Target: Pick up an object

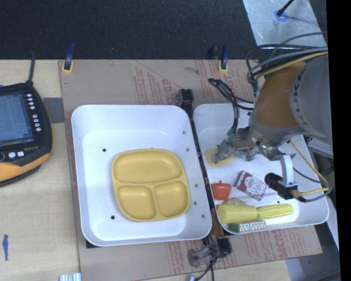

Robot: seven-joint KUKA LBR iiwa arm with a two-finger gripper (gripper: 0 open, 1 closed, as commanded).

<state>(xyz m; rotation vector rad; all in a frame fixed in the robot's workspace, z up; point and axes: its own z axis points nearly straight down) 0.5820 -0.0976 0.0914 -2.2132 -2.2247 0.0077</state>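
Two shallow white bins sit side by side on the desk (33,232). The left bin (90,127) carries a yellow divided plate (149,183) with three compartments, lying flat near its middle. The right bin (311,218) carries several small things: a pale yellow piece (218,158) at its left side, a red tomato-like toy (221,191) nearer the camera by the dividing wall, a red and white packet (250,185) to the right of that, and a yellow corn cob (255,211) lying lengthwise along the near wall, with a small white printed strip (250,226) just in front of it.

The arm (290,98) reaches in from the right over the far part of the right bin, its orange band above the wrist. The claw (227,149) points left and is down just above the pale yellow piece, touching or nearly touching its top edge. Whether the claw is spread or pressed together I cannot tell, since its tip is small and dark against the piece.

A handheld control pendant (13,131) with a screen lies on the desk at the far left, well apart from the bins.
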